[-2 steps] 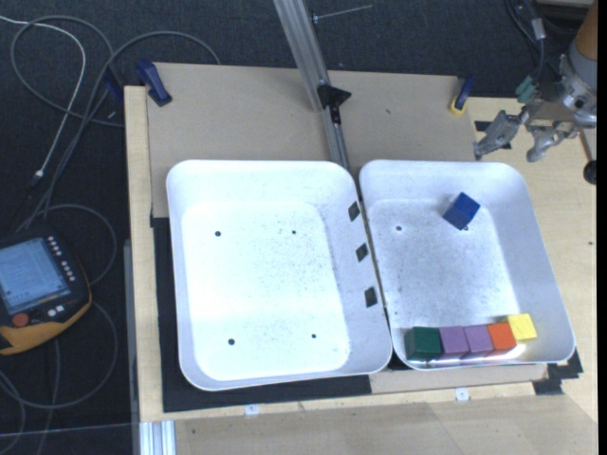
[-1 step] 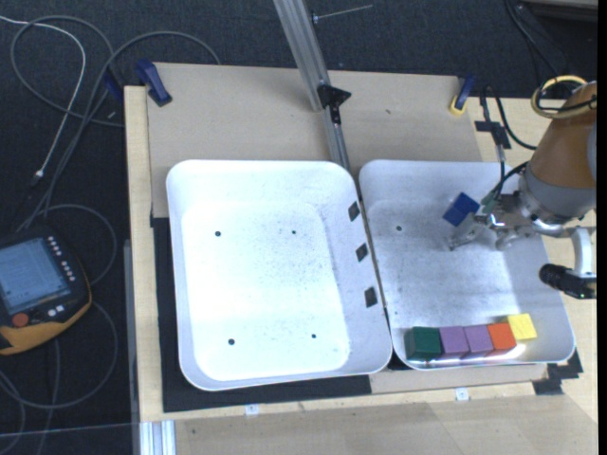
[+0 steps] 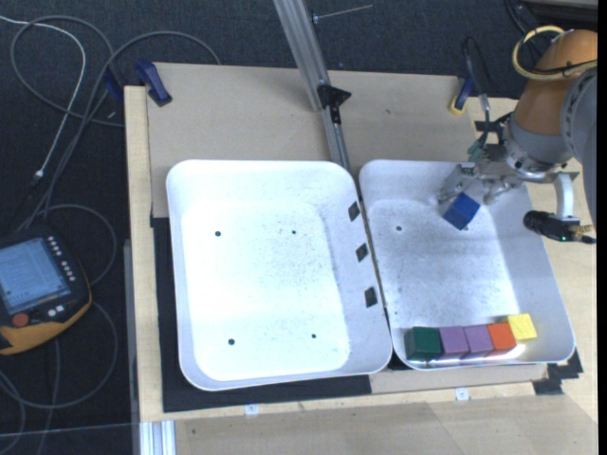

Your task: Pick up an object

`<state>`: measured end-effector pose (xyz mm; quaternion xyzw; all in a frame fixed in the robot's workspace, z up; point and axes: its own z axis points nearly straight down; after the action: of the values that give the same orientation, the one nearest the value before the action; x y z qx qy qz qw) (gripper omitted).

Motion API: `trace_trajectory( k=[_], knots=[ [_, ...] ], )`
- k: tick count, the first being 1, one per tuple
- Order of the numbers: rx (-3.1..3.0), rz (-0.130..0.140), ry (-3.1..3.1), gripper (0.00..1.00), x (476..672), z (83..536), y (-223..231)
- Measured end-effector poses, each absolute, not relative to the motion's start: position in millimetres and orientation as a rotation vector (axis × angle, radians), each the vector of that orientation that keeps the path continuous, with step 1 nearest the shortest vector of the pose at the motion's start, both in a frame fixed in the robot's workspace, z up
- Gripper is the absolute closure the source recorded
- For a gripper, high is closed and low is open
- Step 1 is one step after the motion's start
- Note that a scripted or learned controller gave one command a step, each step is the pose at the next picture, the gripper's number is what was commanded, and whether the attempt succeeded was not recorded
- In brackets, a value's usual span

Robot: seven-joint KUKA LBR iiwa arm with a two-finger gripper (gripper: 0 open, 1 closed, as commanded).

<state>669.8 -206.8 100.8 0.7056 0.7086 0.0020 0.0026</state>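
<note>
The gripper (image 3: 467,195) is hanging over the far part of the right bin (image 3: 545,282), and a blue block (image 3: 461,210) is sitting between its fingers, tilted on a corner and looking raised off the bin floor. So the fingers are closing on that block. It is looking small, rigid and light, with flat smooth faces; pinching two opposite faces squarely seems the safest hold, since a corner grip could let it twist out. Green, purple, orange and yellow blocks (image 3: 471,338) are lining the near edge.
</note>
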Motion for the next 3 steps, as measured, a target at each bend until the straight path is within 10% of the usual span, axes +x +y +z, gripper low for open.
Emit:
trace_trajectory(
  k=[1,2,3],
  knots=[
    [2.221,-0.002,2.226,0.0,649.2,100.2,-186.5],
    [2.218,0.0,2.224,1.0,650.4,111.3,-187.4],
    [2.218,0.002,2.231,1.0,616.5,167.9,-124.2]
  ],
)
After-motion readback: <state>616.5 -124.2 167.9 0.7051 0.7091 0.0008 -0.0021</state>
